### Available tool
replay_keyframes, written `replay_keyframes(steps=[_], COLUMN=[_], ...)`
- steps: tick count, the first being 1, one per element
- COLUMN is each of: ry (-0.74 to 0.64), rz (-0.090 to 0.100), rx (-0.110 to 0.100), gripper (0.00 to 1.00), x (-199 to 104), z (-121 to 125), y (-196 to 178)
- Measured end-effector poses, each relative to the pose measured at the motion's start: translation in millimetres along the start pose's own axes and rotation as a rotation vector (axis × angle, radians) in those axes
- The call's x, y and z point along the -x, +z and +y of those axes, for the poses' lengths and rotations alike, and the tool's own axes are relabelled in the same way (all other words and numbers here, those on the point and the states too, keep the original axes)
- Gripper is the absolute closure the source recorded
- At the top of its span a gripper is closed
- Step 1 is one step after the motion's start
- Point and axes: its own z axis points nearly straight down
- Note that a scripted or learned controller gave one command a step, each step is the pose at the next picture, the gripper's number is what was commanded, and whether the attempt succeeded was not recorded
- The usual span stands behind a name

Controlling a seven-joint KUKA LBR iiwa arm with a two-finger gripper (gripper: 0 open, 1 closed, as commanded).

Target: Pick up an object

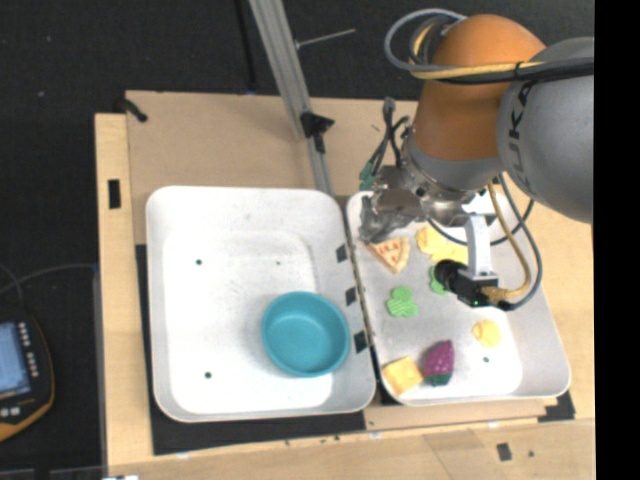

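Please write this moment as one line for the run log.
gripper: low in right bin, over pizza toy | grasp: unclear | left bin: blue bowl

The grey KUKA arm [545, 118] with its orange band [475, 78] reaches in from the right and bends steeply downward. Its 2-finger metal gripper [380, 223] hangs low at the wrist, with black and yellow cables [500, 268] looping beside it.

One fixed camera hangs above the bench [230, 148], looking down at a slant (not straight overhead). Both bins, left [190, 228] and right [530, 368], fit whole in frame, and the arm [480, 88] enters from the right edge, close beneath the lens.
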Motion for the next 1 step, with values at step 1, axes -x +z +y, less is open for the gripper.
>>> replay_keyframes(steps=[1], ry=[0.0], rz=[-0.001], rx=[0.0], gripper=[1.0], x=[-48.2], z=[-18.3], y=[1.4])
